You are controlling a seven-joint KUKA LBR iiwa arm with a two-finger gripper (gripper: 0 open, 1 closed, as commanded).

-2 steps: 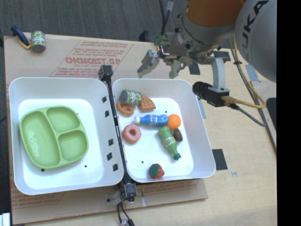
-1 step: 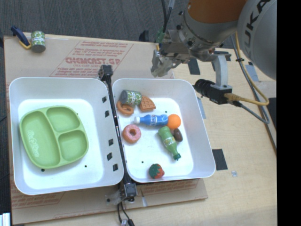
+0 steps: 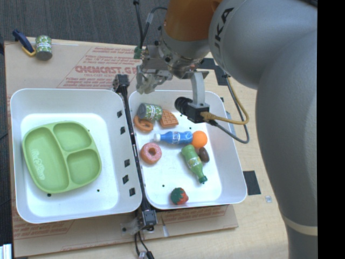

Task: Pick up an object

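Arm [image 3: 259, 42] enters from the right and bends down over the far edge of the right bin [image 3: 229, 169], orange band uppermost, grey body filling the right side of the view. Gripper [image 3: 150, 83] hangs above the bin's far left corner, just over the green can [image 3: 149, 111]; whether it is spread or pressed together cannot be told (metal parts overlap at this slant), and nothing is seen between its tips. Candidate objects all lie in the right bin: green can on its side at the far left, a brown ring [image 3: 143, 124] touching it, a waffle-patterned piece [image 3: 168, 118] just beside. Mid-bin, a blue bottle [image 3: 174, 138] lies flat with an orange ball [image 3: 199, 139] at its right end. A pink donut [image 3: 151, 153] sits near the divider, a green bottle [image 3: 193, 163] lies tilted beside a small dark brown item [image 3: 204, 154], and a red-and-green fruit [image 3: 179, 196] rests near the front wall. Left bin [image 3: 21, 198] bears a green divided plate [image 3: 62, 156].
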